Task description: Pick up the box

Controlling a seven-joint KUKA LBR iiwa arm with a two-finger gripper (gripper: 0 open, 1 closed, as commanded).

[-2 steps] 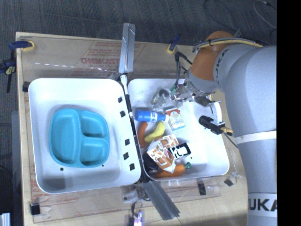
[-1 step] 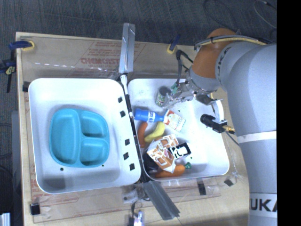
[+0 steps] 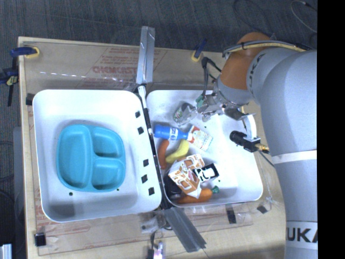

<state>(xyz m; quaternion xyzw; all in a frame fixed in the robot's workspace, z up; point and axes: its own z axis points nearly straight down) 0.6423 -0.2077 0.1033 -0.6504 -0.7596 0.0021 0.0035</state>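
Gripper (image 3: 207, 104) sits low over right bin (image 3: 245, 185), near its far edge, next to a crumpled clear wrapper (image 3: 183, 112) — gripper state: can't tell. Arm (image 3: 280, 107) comes in from the right w/ orange band at wrist; "UKA" readable on its base. Box (image 3: 186, 175), orange-white patterned, print unreadable, lies by bin's near edge. Left bin (image 3: 48, 104) holds a blue tray (image 3: 90, 157).

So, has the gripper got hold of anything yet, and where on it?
Cannot be told. The gripper sits low in the right bin beside a clear crumpled item; the box lies apart, untouched.
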